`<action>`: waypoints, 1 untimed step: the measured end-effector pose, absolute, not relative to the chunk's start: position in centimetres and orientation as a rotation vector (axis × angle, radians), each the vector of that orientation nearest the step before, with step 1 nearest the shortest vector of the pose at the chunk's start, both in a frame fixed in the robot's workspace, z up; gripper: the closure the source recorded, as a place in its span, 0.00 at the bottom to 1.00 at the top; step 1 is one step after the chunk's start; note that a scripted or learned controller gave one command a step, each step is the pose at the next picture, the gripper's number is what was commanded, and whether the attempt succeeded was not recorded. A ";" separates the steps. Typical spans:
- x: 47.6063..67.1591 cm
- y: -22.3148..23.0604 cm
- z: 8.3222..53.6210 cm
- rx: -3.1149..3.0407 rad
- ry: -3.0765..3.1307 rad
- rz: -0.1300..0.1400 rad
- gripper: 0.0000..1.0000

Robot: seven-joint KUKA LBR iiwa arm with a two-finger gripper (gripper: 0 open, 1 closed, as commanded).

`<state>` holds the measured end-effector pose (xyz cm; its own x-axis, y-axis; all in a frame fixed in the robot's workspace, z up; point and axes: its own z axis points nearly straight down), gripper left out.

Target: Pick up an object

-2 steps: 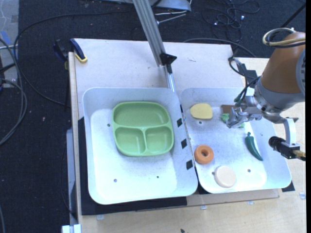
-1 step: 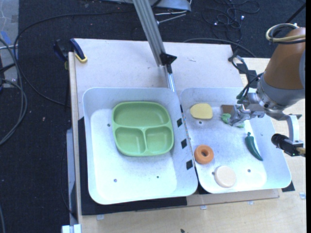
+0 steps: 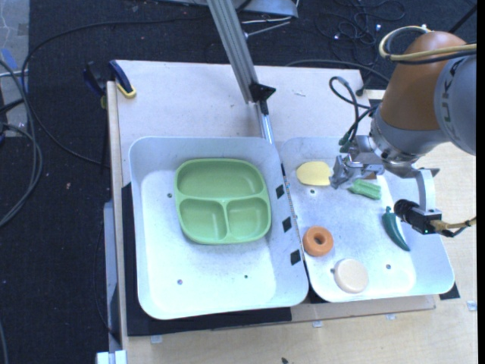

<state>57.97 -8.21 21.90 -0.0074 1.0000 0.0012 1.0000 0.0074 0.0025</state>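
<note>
The right bin [image 3: 424, 275] holds a yellow lemon-like piece [image 3: 313, 174], an orange ring [image 3: 318, 241], a cream round piece [image 3: 351, 274], a light green piece [image 3: 367, 189] and a dark green pepper [image 3: 395, 230]. My gripper [image 3: 342, 175] hangs low over the back of this bin, just right of the yellow piece and left of the light green piece. Nothing shows between its fingers. Whether it touches either piece is unclear.
The left bin [image 3: 151, 279] holds a green divided plate [image 3: 223, 200]. A metal pole [image 3: 236, 44] slants down to the bins' shared back edge. Cables loop near the arm at the back right. The arm's body looms over the right bin's far side.
</note>
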 end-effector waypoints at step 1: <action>58.9 -3.7 21.8 2.213 2.229 0.003 1.00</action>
